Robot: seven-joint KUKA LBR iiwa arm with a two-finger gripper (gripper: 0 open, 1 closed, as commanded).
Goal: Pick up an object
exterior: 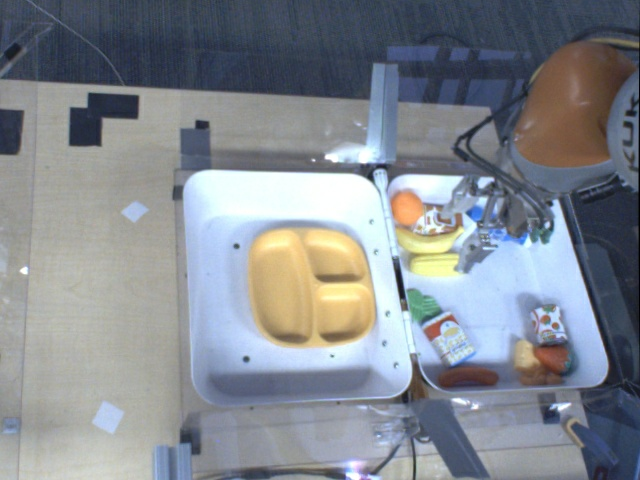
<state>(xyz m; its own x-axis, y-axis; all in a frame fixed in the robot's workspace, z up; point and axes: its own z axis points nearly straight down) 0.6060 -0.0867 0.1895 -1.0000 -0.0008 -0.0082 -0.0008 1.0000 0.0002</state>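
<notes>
Claw (480, 236) low in right bin (585, 298) at 10 o'clock, poised w/ jaws wide beside banana (432, 251), prob. lining up grab.

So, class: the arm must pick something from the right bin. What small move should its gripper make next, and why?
Probably a short drop straight down. The gripper hangs in the right bin just above the banana, with the orange close by on the banana's far side. Nothing shows between its fingers yet, so lowering onto the banana looks like the nearest chance of a grasp.
</notes>
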